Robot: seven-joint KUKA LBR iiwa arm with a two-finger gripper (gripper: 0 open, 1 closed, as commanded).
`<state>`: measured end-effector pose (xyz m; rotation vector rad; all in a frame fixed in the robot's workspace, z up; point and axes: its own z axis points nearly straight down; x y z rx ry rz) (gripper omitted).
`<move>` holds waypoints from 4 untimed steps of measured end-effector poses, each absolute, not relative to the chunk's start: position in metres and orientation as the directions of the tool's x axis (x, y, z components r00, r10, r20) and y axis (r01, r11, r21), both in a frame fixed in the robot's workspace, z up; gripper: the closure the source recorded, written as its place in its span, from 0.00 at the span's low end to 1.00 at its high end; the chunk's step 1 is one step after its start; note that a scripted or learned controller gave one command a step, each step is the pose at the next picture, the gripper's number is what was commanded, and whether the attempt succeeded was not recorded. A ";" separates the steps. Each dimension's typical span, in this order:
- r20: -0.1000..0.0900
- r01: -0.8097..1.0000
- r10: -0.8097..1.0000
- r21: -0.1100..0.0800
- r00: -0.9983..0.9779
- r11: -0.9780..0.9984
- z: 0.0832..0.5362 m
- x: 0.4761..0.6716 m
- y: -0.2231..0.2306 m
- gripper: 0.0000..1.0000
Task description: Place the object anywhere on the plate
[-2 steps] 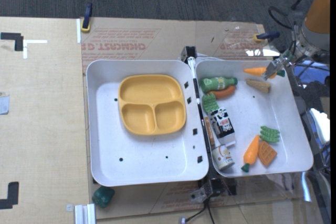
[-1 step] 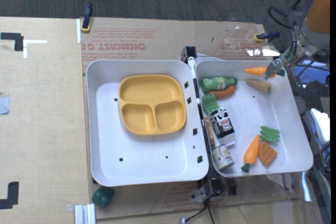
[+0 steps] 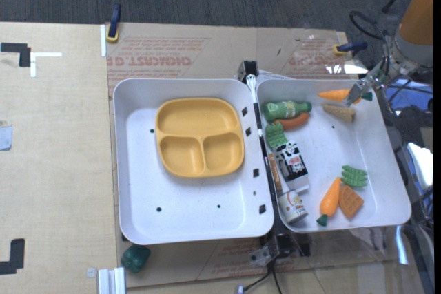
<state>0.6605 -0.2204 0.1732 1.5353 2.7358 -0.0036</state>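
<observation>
Plate [image 3: 200, 136]: yellow plastic, rounded-square, three compartments, lying flat in the upper middle of the left white bin [image 3: 138, 203]. Nothing rests on it.

Gripper [image 3: 360, 94]: two-finger, on the grey arm with orange band [image 3: 417, 17], reaching in at the upper right corner of the right white bin [image 3: 386, 169]. Tip low over the far end of the bin, just beside two items. Finger state: cannot tell; the tip is small and dark against the clutter.

Items nearest the gripper:
- small orange carrot-shaped toy [image 3: 334, 94], lying flat, just left of the tip.
- tan bread-like piece [image 3: 339, 111], just below the tip. Whether the tip touches either item cannot be made out.

Items further out, same bin:
- green bottle with label [image 3: 286, 109], on its side near the left wall.
- orange-red chilli-shaped toy [image 3: 293, 122], touching the bottle from below.
- green ridged block [image 3: 275, 135], beside the divider.
- black-and-white carton [image 3: 294, 162], lying flat.
- small white can [image 3: 294, 206], near corner.
- large orange carrot with green end [image 3: 329, 200], tilted.
- orange waffle-textured square [image 3: 350, 202], touching the carrot.
- green leafy piece [image 3: 355, 175], just above the square.

Step in hand, as judged: picking. Nothing is seen between the fingers, so no object counts as held; the likely target is the small carrot or the tan piece.

Next move calls for: a firm closure on one item alone, a lift clear of the bin wall, then carriage left over the divider between the bins to the plate. Any compartment serves.
</observation>
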 end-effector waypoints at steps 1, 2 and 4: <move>-0.005 0.841 0.841 0.000 -0.541 0.541 0.165 0.661 -0.220 1.00; -0.006 0.803 0.803 0.000 -0.596 0.596 0.166 0.661 -0.220 1.00; -0.006 0.793 0.793 0.001 -0.610 0.610 0.167 0.661 -0.220 1.00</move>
